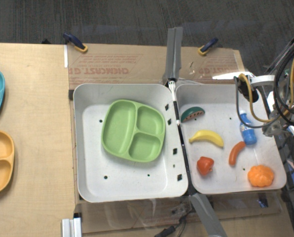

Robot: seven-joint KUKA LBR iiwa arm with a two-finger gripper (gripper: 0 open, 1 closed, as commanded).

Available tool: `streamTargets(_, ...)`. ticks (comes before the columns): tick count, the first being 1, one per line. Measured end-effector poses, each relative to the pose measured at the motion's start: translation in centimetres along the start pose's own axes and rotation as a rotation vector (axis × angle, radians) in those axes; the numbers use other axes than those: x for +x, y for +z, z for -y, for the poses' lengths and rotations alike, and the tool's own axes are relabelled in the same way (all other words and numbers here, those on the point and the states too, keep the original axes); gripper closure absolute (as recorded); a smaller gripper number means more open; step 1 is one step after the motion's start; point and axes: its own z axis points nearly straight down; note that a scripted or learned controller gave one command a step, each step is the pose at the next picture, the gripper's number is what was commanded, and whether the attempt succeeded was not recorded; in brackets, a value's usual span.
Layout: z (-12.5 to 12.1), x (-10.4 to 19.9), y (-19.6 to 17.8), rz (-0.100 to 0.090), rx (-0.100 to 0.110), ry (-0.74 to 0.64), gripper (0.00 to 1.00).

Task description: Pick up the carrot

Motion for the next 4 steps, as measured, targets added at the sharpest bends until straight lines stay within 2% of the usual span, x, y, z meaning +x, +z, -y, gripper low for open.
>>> streamTargets(1, 0.2, -0.8, 6.8, 0.005, -0.001, 0.000, 1.00)
streamTargets(2, 10.1, 1.3, -2.6, 0.004, -0.002, 0.264, 1.00)
streamTargets(3, 5.2, 3.1, -5.1, 0.000, -0.001, 0.166, 1.00)
streamTargets(4, -1.0, 4.7, -4.9, -0.003, 0.000, -0.005, 1.00)
